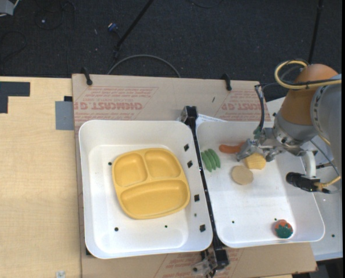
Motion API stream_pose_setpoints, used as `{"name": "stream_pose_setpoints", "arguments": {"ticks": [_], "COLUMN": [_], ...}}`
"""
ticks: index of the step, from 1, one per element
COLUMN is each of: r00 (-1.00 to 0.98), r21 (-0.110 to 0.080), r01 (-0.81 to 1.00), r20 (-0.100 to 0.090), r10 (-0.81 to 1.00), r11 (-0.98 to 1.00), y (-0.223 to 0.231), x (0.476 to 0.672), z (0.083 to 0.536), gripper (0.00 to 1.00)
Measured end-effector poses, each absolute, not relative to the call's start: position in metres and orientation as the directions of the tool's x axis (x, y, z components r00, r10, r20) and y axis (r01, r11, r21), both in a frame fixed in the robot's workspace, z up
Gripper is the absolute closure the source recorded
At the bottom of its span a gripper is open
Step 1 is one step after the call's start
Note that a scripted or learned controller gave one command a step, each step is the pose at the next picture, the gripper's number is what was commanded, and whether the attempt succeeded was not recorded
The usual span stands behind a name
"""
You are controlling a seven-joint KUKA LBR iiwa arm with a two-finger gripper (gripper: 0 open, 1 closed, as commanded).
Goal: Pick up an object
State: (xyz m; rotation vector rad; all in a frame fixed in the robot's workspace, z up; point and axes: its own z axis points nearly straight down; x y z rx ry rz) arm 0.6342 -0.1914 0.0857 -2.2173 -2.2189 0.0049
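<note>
The jaws (254, 150) hang low over the right bin (300, 225), spread slightly and gripping nothing, with the yellow block (256, 163) lying just beneath them toward the near side, closer than the tan disc (242, 175) or the orange carrot (229, 149).

The cardboard sheet (132, 100) under the two bins carries red printing inside a lined frame. It appears upside down from this camera and reads roughly "CHEMCAST GP", though the letters are faint. A second copy (235, 105) sits further right, near the arm. More red print at the sheet's front edge (181, 266) is too cut off to read.
</note>
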Motion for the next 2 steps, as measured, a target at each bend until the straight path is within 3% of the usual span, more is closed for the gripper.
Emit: {"name": "stream_pose_setpoints", "arguments": {"ticks": [1,2], "r00": [-0.002,0.002], "r21": [-0.003,0.004], "r01": [1.0,1.0], "r20": [0.001,-0.002], "r10": [1.0,1.0], "r11": [0.002,-0.002], "y": [-0.192,-0.2], "x": [0.635,0.639], "z": [0.098,0.157], "gripper": [1.0,1.0]}}
